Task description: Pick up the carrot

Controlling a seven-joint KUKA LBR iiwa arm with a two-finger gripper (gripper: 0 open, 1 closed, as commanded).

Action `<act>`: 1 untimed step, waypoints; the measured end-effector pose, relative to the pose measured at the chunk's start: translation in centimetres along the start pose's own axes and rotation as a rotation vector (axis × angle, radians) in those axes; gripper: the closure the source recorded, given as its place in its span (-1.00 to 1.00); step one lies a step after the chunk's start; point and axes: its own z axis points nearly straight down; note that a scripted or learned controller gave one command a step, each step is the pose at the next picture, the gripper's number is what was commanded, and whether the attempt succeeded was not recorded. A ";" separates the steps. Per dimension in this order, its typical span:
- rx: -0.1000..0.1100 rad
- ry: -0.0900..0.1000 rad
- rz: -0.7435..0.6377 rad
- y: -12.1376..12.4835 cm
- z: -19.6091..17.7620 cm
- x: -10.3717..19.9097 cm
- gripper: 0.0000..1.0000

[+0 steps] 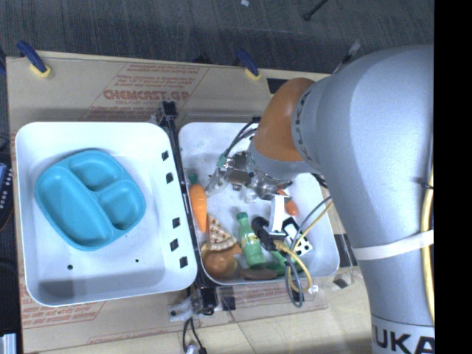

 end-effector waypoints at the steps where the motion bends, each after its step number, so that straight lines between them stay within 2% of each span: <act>1: 0.013 0.006 0.264 -2.9 0.4 -0.7 -1.00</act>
